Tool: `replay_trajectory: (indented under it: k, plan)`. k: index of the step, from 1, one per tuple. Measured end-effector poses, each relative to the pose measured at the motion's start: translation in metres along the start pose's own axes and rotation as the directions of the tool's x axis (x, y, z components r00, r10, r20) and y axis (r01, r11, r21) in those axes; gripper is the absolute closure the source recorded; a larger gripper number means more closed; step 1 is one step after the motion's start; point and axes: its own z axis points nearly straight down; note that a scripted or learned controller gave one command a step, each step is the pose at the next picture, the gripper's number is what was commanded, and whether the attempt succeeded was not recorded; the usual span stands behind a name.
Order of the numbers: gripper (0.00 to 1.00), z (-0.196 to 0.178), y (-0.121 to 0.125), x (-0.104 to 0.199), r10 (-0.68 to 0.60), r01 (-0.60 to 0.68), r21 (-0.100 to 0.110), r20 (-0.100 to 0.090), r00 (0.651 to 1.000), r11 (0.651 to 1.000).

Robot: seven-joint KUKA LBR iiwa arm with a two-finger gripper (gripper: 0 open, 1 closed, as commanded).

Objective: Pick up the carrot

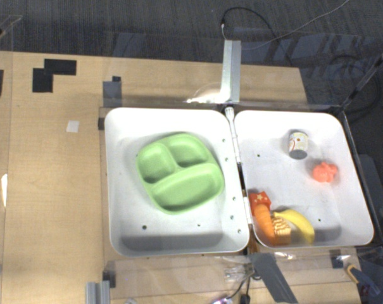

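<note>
The carrot (263,220) lies in the right bin (343,138), packed into the near corner against the wall it shares with the left bin (115,170). The arm enters from the view's right, so for the hand this is the far side of that bin. How the hand is set, apart or together, I cannot tell

The main risk is the crowding. A red spotted toy (259,199) touches the carrot's upper end. A yellow banana (299,223) lies just beside it on the side the hand would come in from, with a small striped piece (281,228) wedged between the two. A hand coming down here could easily catch the banana or the red toy instead, or clamp on two things at once and lose both on the lift

The bin wall is the second risk. The carrot is so close to the dividing wall that a descending hand may strike the rim, or find no room on that side, and then slide off the rounded body

The small can (297,144) and the pinkish-orange toy (325,172) sit well apart from the carrot, as does the green plate (180,179) beyond the wall, so they should not interfere
</note>
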Motion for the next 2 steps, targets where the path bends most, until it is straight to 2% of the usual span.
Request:
replay_trajectory:
  k: [1,2]
  plan:
    - [1.0,-0.012,0.002,0.0,-0.007,0.007,-0.007,0.005,1.0,1.0]
    - [1.0,0.001,0.004,0.008,0.035,-0.035,0.0,0.0,0.999,0.999]
